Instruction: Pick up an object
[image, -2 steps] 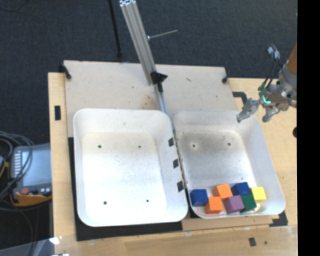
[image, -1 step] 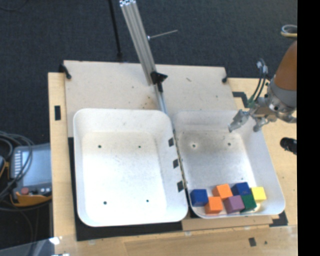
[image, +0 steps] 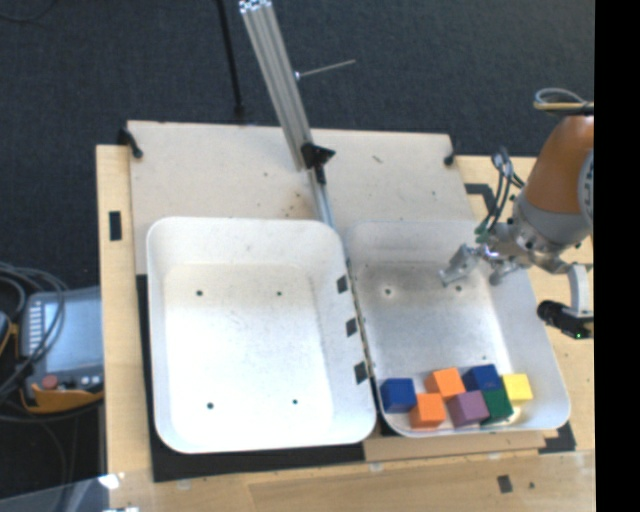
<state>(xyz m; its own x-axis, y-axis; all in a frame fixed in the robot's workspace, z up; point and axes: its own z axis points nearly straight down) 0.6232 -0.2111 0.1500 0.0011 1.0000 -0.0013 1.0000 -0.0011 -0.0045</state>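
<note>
Several small coloured blocks lie bunched at the near edge of the right bin: a blue block, two orange blocks, a purple block, a green block, a second blue block and a yellow block. My gripper hangs over the far right part of that bin, well above and behind the blocks. Nothing shows between its fingers.
The left bin sits beside the right one, its floor bare. A slanted aluminium post rises from the bench behind the bins. The arm's orange band is at the right edge. A control box lies at far left.
</note>
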